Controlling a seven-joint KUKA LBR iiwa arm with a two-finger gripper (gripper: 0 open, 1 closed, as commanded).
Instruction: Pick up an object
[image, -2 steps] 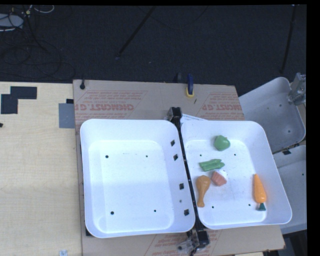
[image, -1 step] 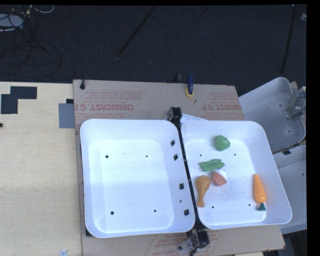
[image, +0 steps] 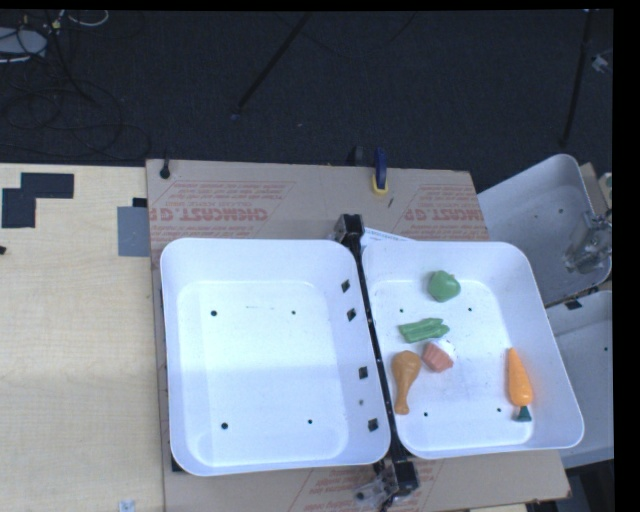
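Task looks unstarted, nothing lifted yet. All candidate objects are sitting in the right bin (image: 560, 400): green round piece (image: 444, 286) toward the back, green pod (image: 423, 329) just in front of it, drumstick (image: 405, 378) near the divider side, small pink/white piece (image: 438, 356) just beside the drumstick's top, carrot (image: 518, 378) well apart toward the right wall. Left bin (image: 185, 300) is holding nothing I can make out. Both bins are resting side by side on the surface (image: 70, 330).

Tool state: cannot tell. There's some grey hardware (image: 585, 245) at the right edge beyond the bin, too blurred to read as the wrist or anything else, and nothing is hanging over the objects.

Remaining, as I'm judging it: whole sequence, i.e. approach, descend, close, lift. Carrot is looking like the easiest target, being isolated. Drumstick and pink piece are crowding each other, so risk of a double contact there.
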